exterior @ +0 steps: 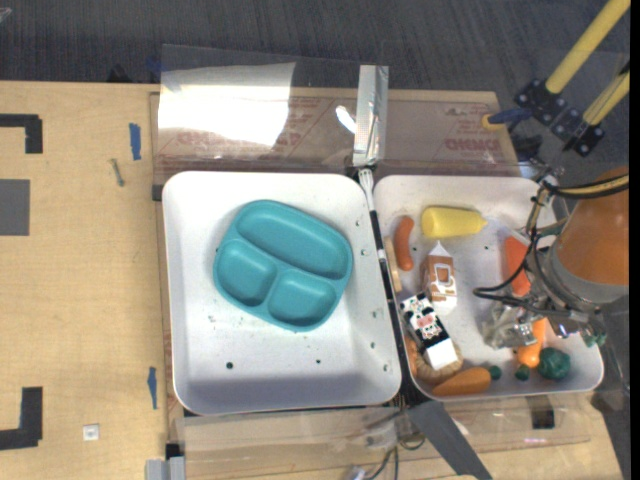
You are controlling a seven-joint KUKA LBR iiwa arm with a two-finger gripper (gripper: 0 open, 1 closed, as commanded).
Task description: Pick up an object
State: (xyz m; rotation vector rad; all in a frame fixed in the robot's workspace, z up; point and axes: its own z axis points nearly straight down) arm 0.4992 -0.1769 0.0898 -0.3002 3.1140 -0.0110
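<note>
Two white bins side by side on the wooden surface [70, 298]. Left bin [200, 368] holds a teal divided plate [283, 263], lying flat near its centre.

Right bin [470, 193] carries the clutter: a yellow block-like piece [452, 221] near the far wall, a hot dog sausage [403, 242] just left of it, a small brown-and-white carton [440, 278] below, then a black-and-white carton [430, 330] tilted toward the near wall. A carrot [465, 379] lies along the near edge; a green broccoli-like piece [553, 365] sits in the near right corner, with a small orange piece [529, 352] just beside it.

Arm enters from the right, orange band over the right bin. The tool [512, 330] is low in the bin's right part, amid cables and toys; cannot tell whether it is wide, narrow or holding anything.
</note>
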